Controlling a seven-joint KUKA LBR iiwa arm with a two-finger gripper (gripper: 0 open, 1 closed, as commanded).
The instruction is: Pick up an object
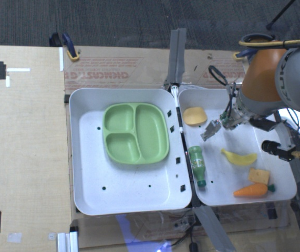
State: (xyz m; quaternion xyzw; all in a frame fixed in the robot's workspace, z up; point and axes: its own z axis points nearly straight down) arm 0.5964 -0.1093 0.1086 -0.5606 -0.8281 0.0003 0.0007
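Right now gripper [211, 130] hangs w/ nothing held, can't tell how wide, banana [239, 157] just below-right, yellow disc [195, 116] just above-left; prob closes between, missing both.

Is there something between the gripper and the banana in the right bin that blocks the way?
Nothing visible blocks it. The gripper hangs over bare bin floor in the right bin, and the banana lies apart from the other items, down and right of it.
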